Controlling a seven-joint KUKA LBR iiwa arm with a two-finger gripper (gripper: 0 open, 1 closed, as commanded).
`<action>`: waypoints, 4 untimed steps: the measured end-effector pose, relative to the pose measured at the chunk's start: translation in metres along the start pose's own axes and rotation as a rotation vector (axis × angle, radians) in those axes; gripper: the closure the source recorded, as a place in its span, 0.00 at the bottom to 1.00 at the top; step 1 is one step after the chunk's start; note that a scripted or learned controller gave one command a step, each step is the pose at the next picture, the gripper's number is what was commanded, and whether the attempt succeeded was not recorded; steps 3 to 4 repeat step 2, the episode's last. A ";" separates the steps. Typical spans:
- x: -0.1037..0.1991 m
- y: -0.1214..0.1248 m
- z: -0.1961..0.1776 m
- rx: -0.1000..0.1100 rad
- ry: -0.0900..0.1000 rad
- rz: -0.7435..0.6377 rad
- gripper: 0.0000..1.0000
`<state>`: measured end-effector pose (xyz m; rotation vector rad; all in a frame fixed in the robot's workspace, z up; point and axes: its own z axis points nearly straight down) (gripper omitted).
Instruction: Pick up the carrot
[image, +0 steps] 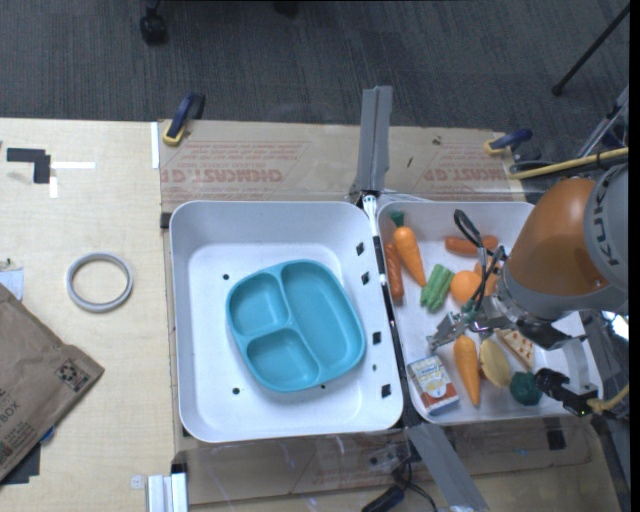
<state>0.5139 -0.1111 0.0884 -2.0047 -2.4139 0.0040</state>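
The carrot (467, 368) lies in the right bin (412, 214), toward its near edge, pointing tip-down at the near rim. There is a second carrot (408, 254) up near the far-left corner of that bin, so either could be meant; the gripper (462, 326) hangs just over the top end of the near one. Whether its fingers are apart or together I cannot tell; nothing clearly sits between them.

The likeliest failure is a crowded grasp. A small carton (432, 385) lies just beside the carrot on the left, and a pale potato-like piece (494, 362) touches it on the right, with a dark green vegetable (525, 388) close by. Fingers closing here could catch a neighbour or push the carrot away.

Open room is scarce: the near rim is close below the tip. Farther back, the green beans (436, 286) and an orange (463, 286) crowd the middle. The left bin (190, 330), holding the blue plate (296, 324), has free floor.
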 end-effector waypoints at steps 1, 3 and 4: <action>-0.002 0.000 -0.006 0.003 -0.001 0.004 1.00; 0.071 0.037 -0.099 0.001 -0.002 0.133 1.00; 0.071 0.037 -0.099 0.001 -0.002 0.133 1.00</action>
